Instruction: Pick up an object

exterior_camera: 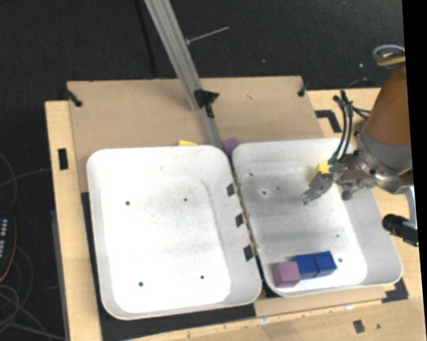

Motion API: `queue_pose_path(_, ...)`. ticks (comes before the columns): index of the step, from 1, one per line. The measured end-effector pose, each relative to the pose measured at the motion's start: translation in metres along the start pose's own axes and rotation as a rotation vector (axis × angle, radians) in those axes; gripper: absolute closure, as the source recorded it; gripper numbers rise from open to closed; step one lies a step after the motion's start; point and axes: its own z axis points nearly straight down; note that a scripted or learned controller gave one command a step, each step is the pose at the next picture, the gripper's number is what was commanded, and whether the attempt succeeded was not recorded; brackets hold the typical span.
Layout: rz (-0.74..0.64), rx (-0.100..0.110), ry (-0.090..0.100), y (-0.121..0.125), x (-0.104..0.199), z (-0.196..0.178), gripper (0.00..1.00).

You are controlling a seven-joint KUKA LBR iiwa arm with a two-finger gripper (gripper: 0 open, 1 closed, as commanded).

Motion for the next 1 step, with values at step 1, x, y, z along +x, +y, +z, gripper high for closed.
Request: queue_pose_path(1,-0.001,0.008,-0.001,0.01,-0.0231,0.1169,0.0)
